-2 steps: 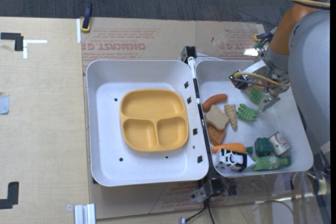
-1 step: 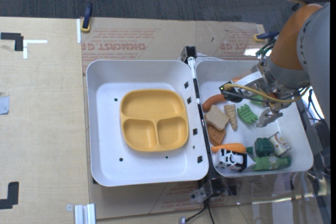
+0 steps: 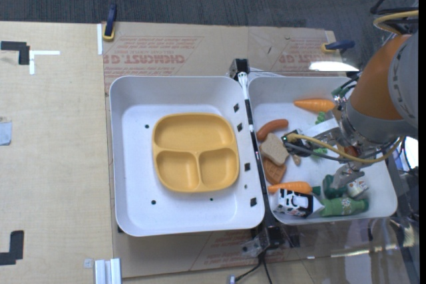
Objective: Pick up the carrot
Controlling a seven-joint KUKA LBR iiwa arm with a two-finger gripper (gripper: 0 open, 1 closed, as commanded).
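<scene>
Pincer (image 3: 349, 179) is down over the near right part of my right-hand shallow white plastic bin (image 3: 301, 91); grip state: cannot tell from this angle, cables and wrist are in the way. Nothing visibly held.

Left-hand shallow white plastic bin (image 3: 126, 163) holds a yellow three-compartment plastic plate (image 3: 196, 151), roughly centred.

Right bin contents:
- orange tapered toy carrot (image 3: 315, 104) lies at the far side, near the far wall, well apart from my pincer
- green soft toy piece (image 3: 346, 205) at the near wall, just beside the pincer
- black-and-white printed packet (image 3: 295, 203) at the near left corner
- brown toy bread slice (image 3: 273, 151) by the left wall
- second orange stick-shaped piece (image 3: 289, 187) touching the packet's far edge
- reddish toy sausage (image 3: 273, 128) beyond the bread
</scene>
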